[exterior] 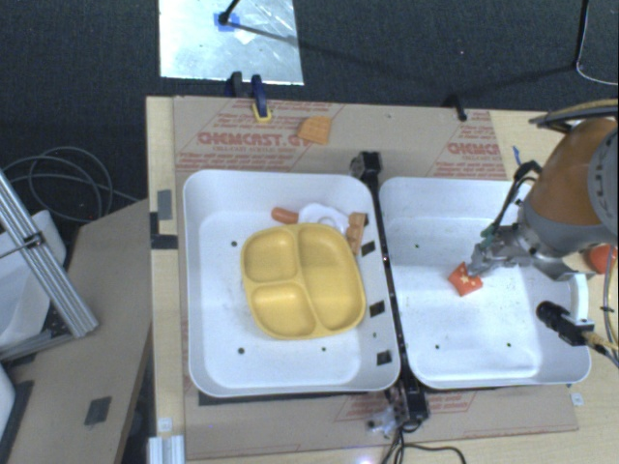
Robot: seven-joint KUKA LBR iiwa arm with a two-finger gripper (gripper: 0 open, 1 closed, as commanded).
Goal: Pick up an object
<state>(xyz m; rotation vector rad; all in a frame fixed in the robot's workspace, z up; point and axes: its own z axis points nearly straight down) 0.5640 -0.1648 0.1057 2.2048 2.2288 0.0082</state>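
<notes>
The tool (484, 261) hangs low in the right bin (435, 356) just beside a small orange-red block (464, 280) lying on the bin floor (open or closed I cannot tell), so the approach seems under way, and next it must straddle the block and close.

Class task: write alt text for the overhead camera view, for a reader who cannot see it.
A grey robot arm's gripper hangs low over a small orange block in the right white bin. The left bin holds a yellow divided plate and a few small items behind it.
</notes>
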